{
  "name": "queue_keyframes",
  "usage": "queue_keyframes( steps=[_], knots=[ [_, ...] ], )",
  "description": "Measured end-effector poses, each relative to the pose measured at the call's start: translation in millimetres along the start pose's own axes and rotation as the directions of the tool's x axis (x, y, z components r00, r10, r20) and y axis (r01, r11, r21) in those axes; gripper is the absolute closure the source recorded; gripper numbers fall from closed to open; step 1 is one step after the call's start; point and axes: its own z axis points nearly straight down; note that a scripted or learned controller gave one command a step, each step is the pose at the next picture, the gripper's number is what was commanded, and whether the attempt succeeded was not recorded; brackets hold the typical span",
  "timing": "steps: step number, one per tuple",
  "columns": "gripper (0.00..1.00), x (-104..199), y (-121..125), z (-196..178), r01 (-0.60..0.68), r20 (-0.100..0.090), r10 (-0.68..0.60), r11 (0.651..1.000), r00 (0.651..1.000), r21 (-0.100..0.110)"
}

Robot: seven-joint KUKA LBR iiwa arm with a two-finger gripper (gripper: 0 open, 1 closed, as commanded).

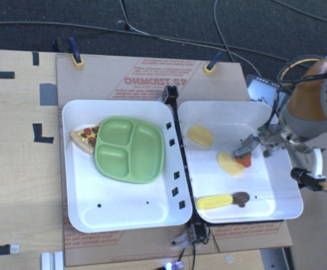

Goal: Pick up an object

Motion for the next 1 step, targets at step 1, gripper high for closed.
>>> queue_keyframes(
  steps=[1],
  knots=[
    [0.0, 0.2, 0.8, 51.3, -0.001, 0.003, 0.001, 1.0, 1.0, -0.006]
  ],
)
